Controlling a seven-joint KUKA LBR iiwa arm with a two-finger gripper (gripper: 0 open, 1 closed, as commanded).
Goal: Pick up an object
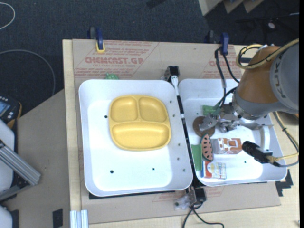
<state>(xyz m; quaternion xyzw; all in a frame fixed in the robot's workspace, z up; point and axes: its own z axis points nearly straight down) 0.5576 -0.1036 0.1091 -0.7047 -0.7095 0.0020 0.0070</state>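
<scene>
Reaching into the right bin, the gripper hung low.
Its grip state could not be told; a packet lay near.

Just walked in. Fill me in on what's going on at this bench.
A grey robot arm with an orange band reaches in from the right, its claw down in the right bin among a clutter of small items, including a packet with red print, a brown oval piece and a flat carton. I can't tell whether it has gripped anything. The left bin holds a yellow divided plate, untouched.
</scene>
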